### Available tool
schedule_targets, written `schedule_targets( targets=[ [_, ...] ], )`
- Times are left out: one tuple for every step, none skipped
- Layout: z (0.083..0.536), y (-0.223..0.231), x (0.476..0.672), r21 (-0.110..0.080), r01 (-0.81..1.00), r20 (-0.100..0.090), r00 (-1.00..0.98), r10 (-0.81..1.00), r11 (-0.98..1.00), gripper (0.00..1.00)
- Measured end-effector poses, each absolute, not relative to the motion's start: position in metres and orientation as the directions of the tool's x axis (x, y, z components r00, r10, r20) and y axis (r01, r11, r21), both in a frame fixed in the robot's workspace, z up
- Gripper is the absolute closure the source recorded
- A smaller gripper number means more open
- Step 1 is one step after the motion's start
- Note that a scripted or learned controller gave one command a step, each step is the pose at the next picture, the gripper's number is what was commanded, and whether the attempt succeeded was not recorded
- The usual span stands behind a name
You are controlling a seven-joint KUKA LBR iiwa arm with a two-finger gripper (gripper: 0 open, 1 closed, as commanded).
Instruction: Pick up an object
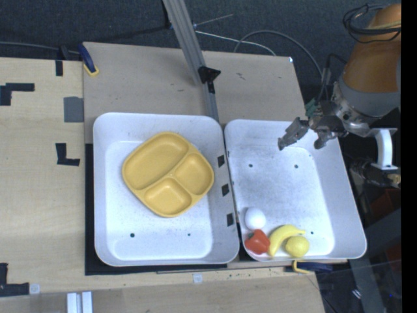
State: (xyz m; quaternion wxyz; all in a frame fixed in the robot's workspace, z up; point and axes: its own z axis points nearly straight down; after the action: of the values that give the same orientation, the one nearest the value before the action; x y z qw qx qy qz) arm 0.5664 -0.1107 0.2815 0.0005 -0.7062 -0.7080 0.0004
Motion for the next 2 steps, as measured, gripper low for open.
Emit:
schedule_targets(
  targets=[
    [0.282,-0.111,0.566,-0.001,1.000,0.000,-0.003,1.000,0.003,0.00],
    [0.237,-0.105,0.564,-0.006,1.000,0.000,-0.002,1.000,0.002,0.00]
  ],
)
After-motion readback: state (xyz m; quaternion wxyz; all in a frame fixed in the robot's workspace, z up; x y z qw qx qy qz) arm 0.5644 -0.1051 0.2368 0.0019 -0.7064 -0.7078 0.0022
